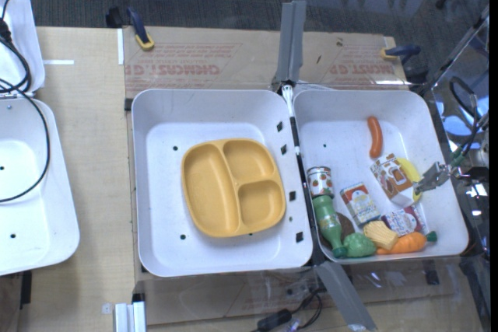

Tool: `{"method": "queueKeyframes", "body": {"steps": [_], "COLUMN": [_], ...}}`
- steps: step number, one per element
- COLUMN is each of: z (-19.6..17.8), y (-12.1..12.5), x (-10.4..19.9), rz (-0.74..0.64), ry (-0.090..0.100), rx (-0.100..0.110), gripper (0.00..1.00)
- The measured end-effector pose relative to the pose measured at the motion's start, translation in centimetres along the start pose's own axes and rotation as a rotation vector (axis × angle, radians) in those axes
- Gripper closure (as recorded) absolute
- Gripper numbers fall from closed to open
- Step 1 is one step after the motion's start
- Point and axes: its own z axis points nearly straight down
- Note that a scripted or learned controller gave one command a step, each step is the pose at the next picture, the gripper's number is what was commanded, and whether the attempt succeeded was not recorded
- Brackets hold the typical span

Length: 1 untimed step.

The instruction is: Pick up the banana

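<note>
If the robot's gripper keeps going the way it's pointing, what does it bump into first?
Probably the banana. The gripper reaches in from the right of the right bin, pointing left, with its tips at the banana's edge. The snack packet sits right beside it. Height is hard to judge.

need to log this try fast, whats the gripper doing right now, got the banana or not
gripper: low in the right bin, right beside the banana; whether it has hold of anything cannot be told.

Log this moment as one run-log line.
task: pick up banana | gripper: at right bin's right side, over banana | grasp: not confirmed | yellow tray: left bin
</note>
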Motion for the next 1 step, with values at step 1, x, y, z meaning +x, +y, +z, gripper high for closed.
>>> {"method": "queueKeyframes", "body": {"steps": [1], "z": [5.00], "y": [3.13], "x": [0.64], "rz": [0.122], "ry": [-0.005], "rx": [-0.020], "gripper": [0.00]}}
